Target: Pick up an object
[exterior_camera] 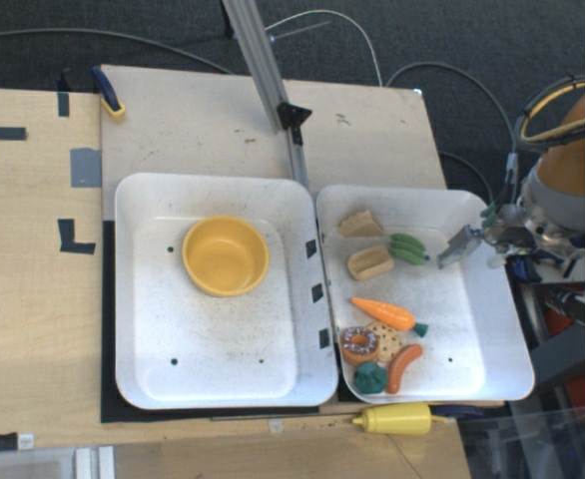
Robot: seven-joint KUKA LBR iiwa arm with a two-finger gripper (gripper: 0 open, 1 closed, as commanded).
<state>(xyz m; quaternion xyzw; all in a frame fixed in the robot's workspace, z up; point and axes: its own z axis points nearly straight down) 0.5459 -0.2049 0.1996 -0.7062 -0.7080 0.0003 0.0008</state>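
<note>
The right bin (pixel 472 367) holds several toy foods. Two tan bread pieces (pixel 360 224) (pixel 370 262) lie at its upper left, with a green pea pod (pixel 407 248) beside them. Lower down lie an orange carrot (pixel 382 313), a sprinkled donut (pixel 357 343), a red sausage (pixel 404 365) and a dark green piece (pixel 370 377). My gripper (pixel 452 253) hangs over the bin's upper right part, a short way right of the pea pod, with nothing seen in it. The grey arm with its orange band (pixel 562 173) comes in from the right edge.
A yellow bowl (pixel 226 255) sits in the left bin (pixel 143 297). A yellow mustard bottle (pixel 397 419) lies outside the bins at the front edge. A slanted metal pole (pixel 263 58) rises behind the bins. Cables run across the dark floor at the back.
</note>
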